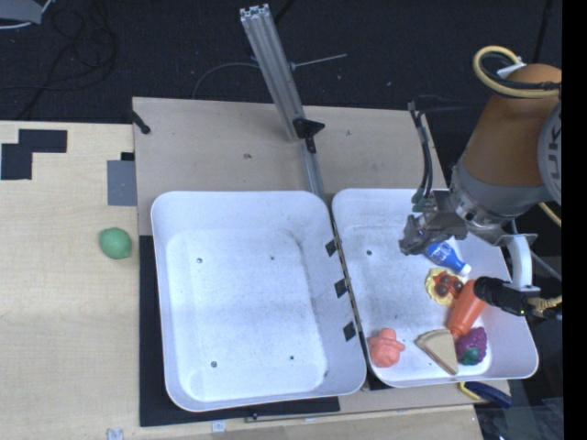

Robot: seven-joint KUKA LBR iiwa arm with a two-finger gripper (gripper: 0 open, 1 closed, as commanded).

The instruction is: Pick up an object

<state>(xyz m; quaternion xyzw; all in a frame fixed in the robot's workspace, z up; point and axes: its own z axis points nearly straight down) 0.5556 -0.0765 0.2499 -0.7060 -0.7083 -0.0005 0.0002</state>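
My gripper (420,235) hangs over the upper middle of the right bin (385,211), reaching down from the grey and orange arm (507,145). A blue and white object (449,255) lies just to its lower right, touching or nearly touching it. Below that sit a yellow and red toy (442,286), an orange carrot-like piece (465,310), a purple bunch of grapes (472,346), a tan sandwich wedge (438,350) and a pink-orange figure (386,346), all along the bin's near right side.
The left bin (243,301) stands beside the right one, with black clips (341,287) along the shared rim. A green ball (116,243) lies on the bench left of the bins. A metal rail (280,71) slants at the back.
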